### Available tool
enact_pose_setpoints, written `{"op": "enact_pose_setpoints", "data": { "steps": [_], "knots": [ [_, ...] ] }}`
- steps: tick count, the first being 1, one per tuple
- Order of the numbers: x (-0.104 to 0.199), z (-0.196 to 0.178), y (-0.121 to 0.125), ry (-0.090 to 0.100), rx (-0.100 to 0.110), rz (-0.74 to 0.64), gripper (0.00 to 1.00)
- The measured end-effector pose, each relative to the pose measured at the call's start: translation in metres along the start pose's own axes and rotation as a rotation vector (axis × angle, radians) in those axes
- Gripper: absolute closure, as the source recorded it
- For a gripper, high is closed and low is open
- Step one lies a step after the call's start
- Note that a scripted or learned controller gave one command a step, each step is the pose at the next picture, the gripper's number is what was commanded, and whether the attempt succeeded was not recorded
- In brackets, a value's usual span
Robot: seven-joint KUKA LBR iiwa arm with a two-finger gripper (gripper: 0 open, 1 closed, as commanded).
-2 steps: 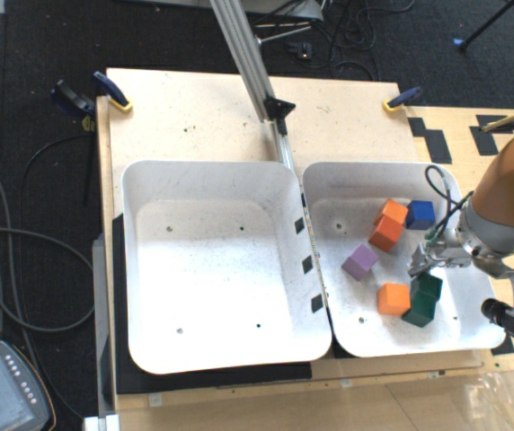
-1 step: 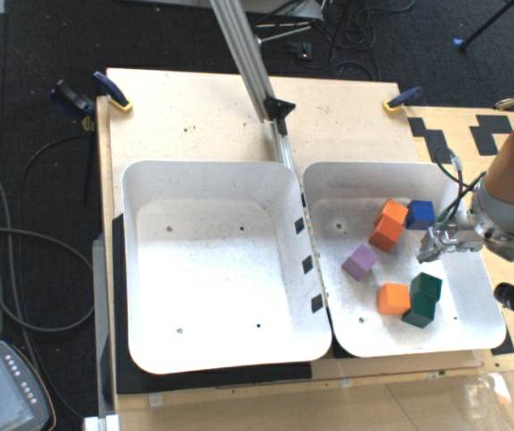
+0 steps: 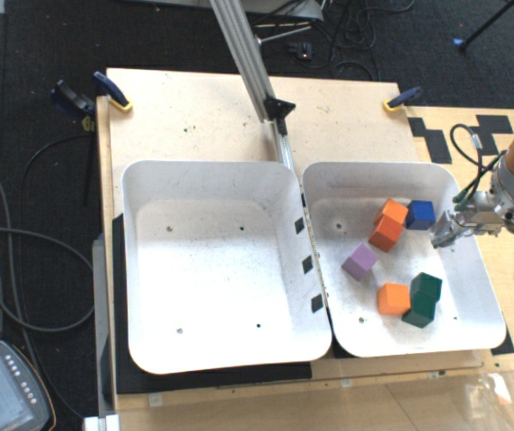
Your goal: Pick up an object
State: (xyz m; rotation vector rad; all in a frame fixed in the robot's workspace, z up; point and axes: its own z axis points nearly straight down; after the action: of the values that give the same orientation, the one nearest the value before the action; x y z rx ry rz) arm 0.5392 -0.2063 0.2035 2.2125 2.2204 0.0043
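Five blocks in the right bin [image 3: 473, 330]: a tall orange block [image 3: 388, 224] near the back, tilted, touching a small blue cube [image 3: 420, 213] on its right side. A pale purple block [image 3: 359, 262] just in front of the tall orange one, toward the bin's inner wall. Nearer the front, a squat orange cube [image 3: 394, 298] pressed against a dark green block [image 3: 423, 298] that looks like two stacked pieces.

Gripper [image 3: 443, 234] low over the right bin's outer edge, just right of the blue cube, slightly apart from it. Nothing seen between the fingers; whether wide or narrow, cannot tell, too small and blurred. Grey arm [image 3: 513, 182] behind, black cables [image 3: 469, 146] looping above the wrist.

Left bin [image 3: 149, 241] beside it, walls touching along the middle. Slanted metal rail [image 3: 243, 48] running down from the top to the join between the bins. Blue and yellow clamps [image 3: 111, 92] at the board's back corners.
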Motion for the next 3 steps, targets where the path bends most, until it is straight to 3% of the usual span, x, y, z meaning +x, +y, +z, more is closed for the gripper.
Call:
{"op": "enact_pose_setpoints", "data": {
  "steps": [2,3],
  "knots": [
    [0.098,-0.012,0.002,0.004,0.004,-0.005,1.0],
    [0.159,-0.022,0.017,0.005,0.004,-0.006,1.0]
  ]
}}
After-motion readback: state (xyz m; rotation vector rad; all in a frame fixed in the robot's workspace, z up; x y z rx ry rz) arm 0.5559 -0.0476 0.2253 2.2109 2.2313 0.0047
